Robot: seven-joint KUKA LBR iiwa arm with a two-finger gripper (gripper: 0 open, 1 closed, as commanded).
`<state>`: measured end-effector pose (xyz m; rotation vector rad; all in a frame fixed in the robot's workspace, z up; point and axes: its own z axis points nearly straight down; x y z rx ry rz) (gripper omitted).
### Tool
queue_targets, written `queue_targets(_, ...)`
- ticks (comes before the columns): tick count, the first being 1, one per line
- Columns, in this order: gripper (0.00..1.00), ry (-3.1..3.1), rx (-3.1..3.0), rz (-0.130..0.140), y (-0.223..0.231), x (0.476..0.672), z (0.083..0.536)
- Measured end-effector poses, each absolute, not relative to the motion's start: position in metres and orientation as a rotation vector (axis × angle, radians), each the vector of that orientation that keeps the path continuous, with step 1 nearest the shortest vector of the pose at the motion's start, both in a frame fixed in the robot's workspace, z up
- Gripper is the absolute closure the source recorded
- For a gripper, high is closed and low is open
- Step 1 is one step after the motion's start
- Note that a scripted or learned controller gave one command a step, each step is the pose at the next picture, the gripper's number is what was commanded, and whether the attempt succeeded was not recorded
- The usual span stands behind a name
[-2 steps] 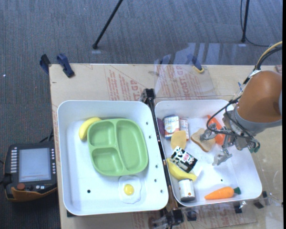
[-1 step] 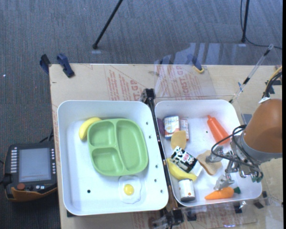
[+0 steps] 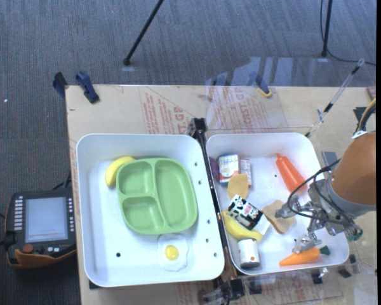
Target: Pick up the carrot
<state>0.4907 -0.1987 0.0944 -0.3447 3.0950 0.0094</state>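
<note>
One carrot [image 3: 300,256] lies flat in the right bin [image 3: 305,142], at the near right corner, green top toward the right wall. Gripper [image 3: 312,237] hangs just above the carrot; finger state cannot be determined, and nothing is visibly clamped. Bread [image 3: 279,216] lies left of the gripper, a can [image 3: 248,253] left of the carrot. Left bin [image 3: 92,259] holds a green tray [image 3: 157,194], a banana [image 3: 114,168] and a fried egg [image 3: 172,252].

The carrot [image 3: 300,256] (orange, green stem end pointing right) lies nearly flat at the right bin's front right corner.
</note>
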Motion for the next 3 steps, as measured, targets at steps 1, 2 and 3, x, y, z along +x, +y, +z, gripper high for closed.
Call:
queue_targets(1, 0.0, 3.043, -0.661, 0.019, -0.1964, 0.4941, 0.0916)
queue_targets(2, 0.0, 2.971, -0.941, 0.013, -0.1975, 0.5, 0.0911)
queue_targets(3, 0.0, 2.78, -1.385, 0.014, -0.1923, 0.4963, 0.0921)
